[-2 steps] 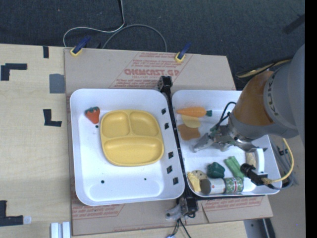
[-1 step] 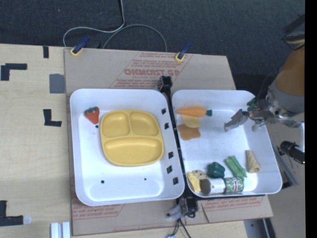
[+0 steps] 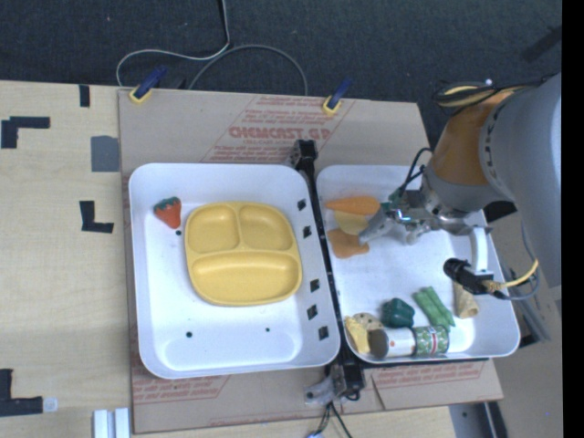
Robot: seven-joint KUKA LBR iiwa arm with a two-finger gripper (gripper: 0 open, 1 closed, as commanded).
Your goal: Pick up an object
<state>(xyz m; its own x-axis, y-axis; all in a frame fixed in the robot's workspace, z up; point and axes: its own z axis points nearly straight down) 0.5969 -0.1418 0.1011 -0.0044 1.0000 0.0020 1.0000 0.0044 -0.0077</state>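
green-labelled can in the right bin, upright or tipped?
Tipped. The green-labelled cylindrical can lies on its side along the right white bin's near wall, its long axis running left-right.

Two bins sit side by side on a cardboard sheet (image 3: 265, 130) on the bench (image 3: 55, 272). Left bin (image 3: 151, 336): divided plate (image 3: 243, 252) at centre, toy strawberry (image 3: 168, 211) just to its left near the bin's left wall. Right bin (image 3: 484, 340): gripper (image 3: 372, 229) at the upper left, beside two flat pieces (image 3: 351, 206); along the near edge, bottle (image 3: 415, 341) lying on its side, with a small toy (image 3: 397, 313) and a stick-shaped piece (image 3: 434, 306) just behind it.
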